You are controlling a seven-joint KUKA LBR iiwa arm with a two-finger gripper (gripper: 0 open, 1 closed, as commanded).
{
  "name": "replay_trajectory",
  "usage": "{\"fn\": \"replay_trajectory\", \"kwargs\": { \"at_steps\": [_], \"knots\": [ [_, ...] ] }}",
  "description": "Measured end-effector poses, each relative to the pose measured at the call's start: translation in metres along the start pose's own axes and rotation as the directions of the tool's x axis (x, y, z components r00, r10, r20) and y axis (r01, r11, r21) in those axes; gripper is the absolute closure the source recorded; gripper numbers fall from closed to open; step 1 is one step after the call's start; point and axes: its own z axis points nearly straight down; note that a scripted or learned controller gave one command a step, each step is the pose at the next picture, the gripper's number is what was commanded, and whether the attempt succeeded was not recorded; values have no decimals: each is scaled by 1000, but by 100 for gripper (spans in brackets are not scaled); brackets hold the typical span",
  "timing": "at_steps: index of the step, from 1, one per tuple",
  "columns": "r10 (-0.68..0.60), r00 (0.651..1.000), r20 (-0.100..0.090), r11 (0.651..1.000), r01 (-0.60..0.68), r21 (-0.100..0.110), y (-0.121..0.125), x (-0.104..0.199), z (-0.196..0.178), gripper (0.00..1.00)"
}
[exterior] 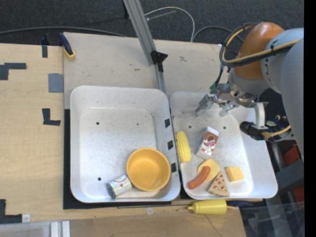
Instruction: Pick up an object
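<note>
At the desk's (108, 68) far left corner lies a small blue and yellow clamp (66, 45). The left bin (84, 132) holds two things along its near edge — a small silver can (119, 186) lying on its side toward the near left, and a yellow bowl (147, 169) just beside it, near the bin's near right corner. A grey metal post (140, 28) slants up from the desk's far edge, above the gap between the bins.

The right bin (256, 162) carries the rest: a yellow corn cob (183, 146) by its left edge, a small white carton (209, 142) near the middle, and toward the near edge a red sausage (199, 177) touching a pale yellow wedge (212, 166), a pizza slice (219, 184) and a yellow cheese block (234, 174). A yellow mustard bottle (210, 207) lies on the desk's near edge, outside the bin.

The jaws (213, 104) hang over the right bin's far edge, spread apart with nothing between them — well apart from the carton.
</note>
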Motion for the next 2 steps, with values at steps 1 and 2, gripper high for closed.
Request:
{"fn": "replay_trajectory", "kwargs": {
  "at_steps": [1,2],
  "knots": [
    [0,1000,0,1000,0,0,-1,0,65,0],
    [-2,1000,-1,1000,2,-3,0,1,51,100]
  ]
}}
